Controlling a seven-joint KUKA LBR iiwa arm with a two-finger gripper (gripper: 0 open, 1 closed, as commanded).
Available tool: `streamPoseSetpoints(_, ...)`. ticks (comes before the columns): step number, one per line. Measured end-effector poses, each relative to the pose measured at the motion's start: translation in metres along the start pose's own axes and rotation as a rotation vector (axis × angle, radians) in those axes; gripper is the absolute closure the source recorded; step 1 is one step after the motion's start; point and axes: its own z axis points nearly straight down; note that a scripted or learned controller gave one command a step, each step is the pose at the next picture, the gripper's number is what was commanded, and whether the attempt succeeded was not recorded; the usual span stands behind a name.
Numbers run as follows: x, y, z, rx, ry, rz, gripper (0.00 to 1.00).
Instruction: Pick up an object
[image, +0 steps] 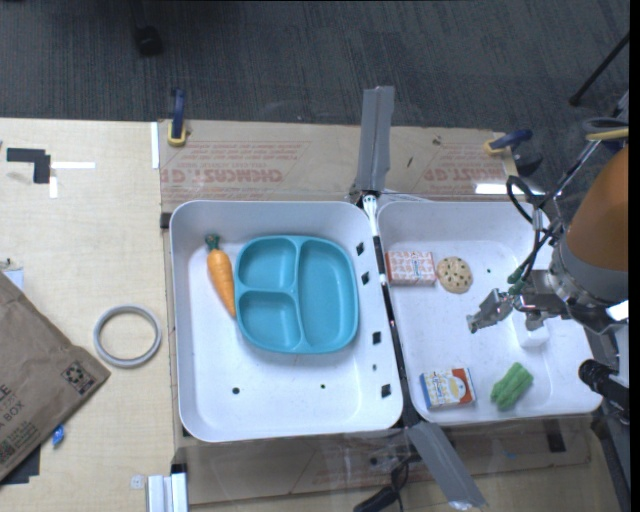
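Cardboard sheet (300, 160) under white bins (190, 330); tape roll (127, 334) on wooden bench (80, 250).

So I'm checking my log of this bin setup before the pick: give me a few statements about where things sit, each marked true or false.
1. The carrot lies inside a compartment of the blue plate. False: it lies beside the plate, on the bin floor.
2. The cookie sits in the right bin. True.
3. The gripper hangs over the left bin. False: it is over the right bin.
4. The green object lies in the right bin, near the small carton. True.
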Motion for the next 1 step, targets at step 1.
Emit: streamPoseSetpoints(1, -0.0152, 0.0555, 0.1145, -0.003, 0.0, 0.04, 0.0)
